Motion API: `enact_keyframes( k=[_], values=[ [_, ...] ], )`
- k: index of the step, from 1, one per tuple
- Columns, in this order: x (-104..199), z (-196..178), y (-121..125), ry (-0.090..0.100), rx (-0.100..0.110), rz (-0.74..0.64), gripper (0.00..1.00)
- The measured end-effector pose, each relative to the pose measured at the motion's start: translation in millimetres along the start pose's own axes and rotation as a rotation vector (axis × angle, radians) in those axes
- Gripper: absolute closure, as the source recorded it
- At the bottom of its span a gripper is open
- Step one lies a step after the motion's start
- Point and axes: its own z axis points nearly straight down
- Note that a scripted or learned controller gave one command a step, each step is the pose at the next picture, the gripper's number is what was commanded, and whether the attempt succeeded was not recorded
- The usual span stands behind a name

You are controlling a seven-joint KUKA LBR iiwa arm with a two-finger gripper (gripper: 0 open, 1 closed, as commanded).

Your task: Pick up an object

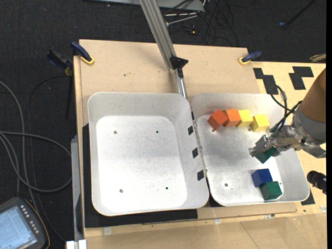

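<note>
Gripper (263,152) low in the right bin (228,162), tip aimed toward the bin's middle. Whether open or closed: cannot tell from this slant. Dark green patch (269,153) right at the tip, possibly a small block, possibly shadow or part of the tool; not clear enough to call a grasp.

Candidates for picking, all in the same bin:
- Blue block (261,176) just below the tip in the picture, near but apart from it.
- Green block (271,190) touching the blue one, close to the bin's near right corner.
- Red block (218,119), orange block (233,117) and yellow block (260,122) in a touching row along the far side, the yellow one nearest the tool.

Step in hand, as a judgement: down at grasp height, either closing on something or about to. Next move calls for a straight lift to show whether anything comes up; if nothing does, a fresh descent centred on a single block, most likely blue or yellow as the closest.

Farther out: grey wrist (306,136) tilted, leaning down and inward from the right edge, cable looping above it. Orange band (317,100) higher up the arm. Left bin (140,160) well apart from the action.
</note>
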Motion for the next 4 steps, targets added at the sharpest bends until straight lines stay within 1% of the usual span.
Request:
enact_keyframes(
  k=[1,2,3,4],
  values=[
    [-7.5,-45.5,-0.8,0.000,0.000,0.000,1.00],
    [42.0,-32.6,19.8,0.004,0.007,-0.005,1.00],
    [94.3,-39.0,28.9,0.004,0.005,-0.006,1.00],
    [147.4,-30.7,31.4,0.004,0.008,-0.006,1.00]
  ],
)
